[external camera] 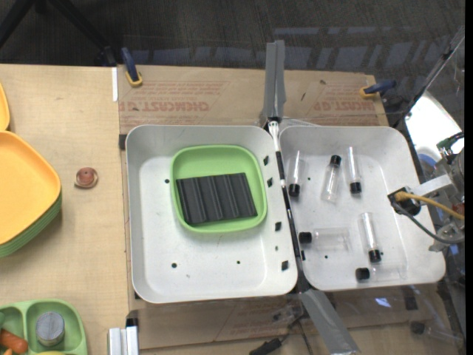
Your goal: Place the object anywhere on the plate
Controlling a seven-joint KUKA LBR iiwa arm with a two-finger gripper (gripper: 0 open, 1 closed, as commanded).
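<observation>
A green plate (214, 156) lies in the left white bin (214, 268), toward its back. A dark grey ribbed slab (219, 198) rests flat on the plate and covers most of its lower half. Several clear vials with black caps lie scattered in the right white bin (395, 150): one near the divider (295, 173), one in the middle back (332, 177), one further right (353, 171), one upright-looking toward the front right (368, 237), and one lying crosswise (327, 237).
A stack of orange plates (22, 191) sits on the wooden bench at far left, with a small red-brown knob (86, 177) beside it. A green compartment tray (41, 331) is at the bottom left. A yellow cable (432, 203) crosses the right bin's right rim.
</observation>
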